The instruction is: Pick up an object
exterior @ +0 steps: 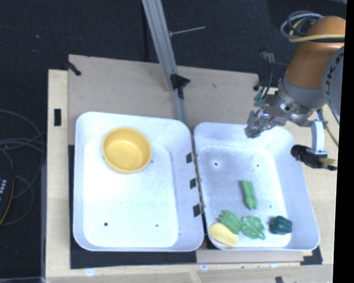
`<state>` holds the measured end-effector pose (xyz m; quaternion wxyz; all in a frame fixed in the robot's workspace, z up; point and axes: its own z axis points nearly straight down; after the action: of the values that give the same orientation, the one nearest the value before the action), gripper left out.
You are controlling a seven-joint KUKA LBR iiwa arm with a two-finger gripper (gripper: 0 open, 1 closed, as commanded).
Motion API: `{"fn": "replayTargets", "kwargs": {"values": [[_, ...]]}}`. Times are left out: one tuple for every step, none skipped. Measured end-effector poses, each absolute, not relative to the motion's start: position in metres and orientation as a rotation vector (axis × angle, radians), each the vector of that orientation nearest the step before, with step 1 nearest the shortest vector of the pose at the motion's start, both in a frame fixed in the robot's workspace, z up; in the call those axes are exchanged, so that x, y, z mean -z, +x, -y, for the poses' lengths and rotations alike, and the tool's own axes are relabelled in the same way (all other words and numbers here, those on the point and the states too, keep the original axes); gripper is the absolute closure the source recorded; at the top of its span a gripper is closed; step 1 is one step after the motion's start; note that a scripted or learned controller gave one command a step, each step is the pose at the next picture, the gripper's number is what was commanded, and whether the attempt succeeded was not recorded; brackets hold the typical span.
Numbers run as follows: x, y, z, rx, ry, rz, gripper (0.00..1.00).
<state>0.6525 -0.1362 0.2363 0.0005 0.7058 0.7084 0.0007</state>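
While the bench [57,161] spreads pale and wide under everything, the right bin [282,173] serves as the landmark for the rest. Its twin, the left bin [161,226], lies flush against its left wall, the two joined along a seam with small dark clips. Above the right bin's far right corner hangs the arm [314,56], grey with its orange band, slanting down and leftward. At its tip the gripper [256,125] hovers over the bin's far rim, near the upper middle of that rim; it is too small and dark to tell whether it is spread or pressed together, and nothing is seen in it. A grey metal post [161,42] runs diagonally from the top of the view down to the bin's far left corner.

Inside the left bin, well left of the landmark, a yellow bowl [127,149] sits upright in the far half. All the candidate objects lie within the right bin, well apart from the gripper. A green pod-like piece [248,194] lies alone at the bin's middle. Along the near wall sits a row: a yellow lemon-like piece [222,234] in the near left corner, touching a light green leafy piece [229,220] just behind it, then a second green leafy piece [253,227] beside that, then a dark green piece [280,224] nearest the right wall. Nothing lies between the gripper and these pieces.
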Motion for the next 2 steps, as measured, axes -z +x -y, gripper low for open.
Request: {"fn": "replayTargets", "kwargs": {"values": [[-0.241, 0.637, 0.08, -0.004, 2.217, -2.225, 1.0], [-0.234, 0.63, 0.021, -0.002, 2.217, -2.226, 1.0]]}}
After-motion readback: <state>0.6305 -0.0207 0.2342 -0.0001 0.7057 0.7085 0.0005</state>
